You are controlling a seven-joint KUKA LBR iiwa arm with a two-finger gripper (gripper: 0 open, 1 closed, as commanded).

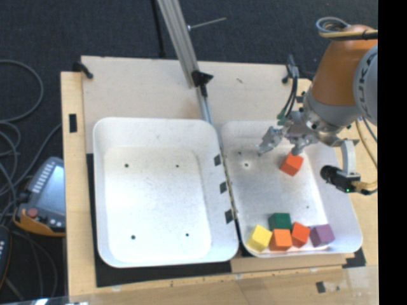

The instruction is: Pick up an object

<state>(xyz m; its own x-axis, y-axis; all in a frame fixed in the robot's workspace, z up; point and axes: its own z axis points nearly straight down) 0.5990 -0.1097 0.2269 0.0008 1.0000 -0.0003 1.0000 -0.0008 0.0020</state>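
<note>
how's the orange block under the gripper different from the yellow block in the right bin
The orange block sits alone near the gripper, in the right bin's upper part; the yellow block lies in the row of blocks by the near edge. Orange versus yellow. Both are small cubes of similar size.

A single fixed camera looks down at a slant from high above the surface [146, 84], taking in both white bins [159, 192] side by side, the arm [340, 75] entering from the right.

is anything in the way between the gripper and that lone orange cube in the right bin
Nothing visible. The gripper sits right above the orange cube, with bare bin floor around it. The other blocks cluster at the right bin's near edge.
</note>
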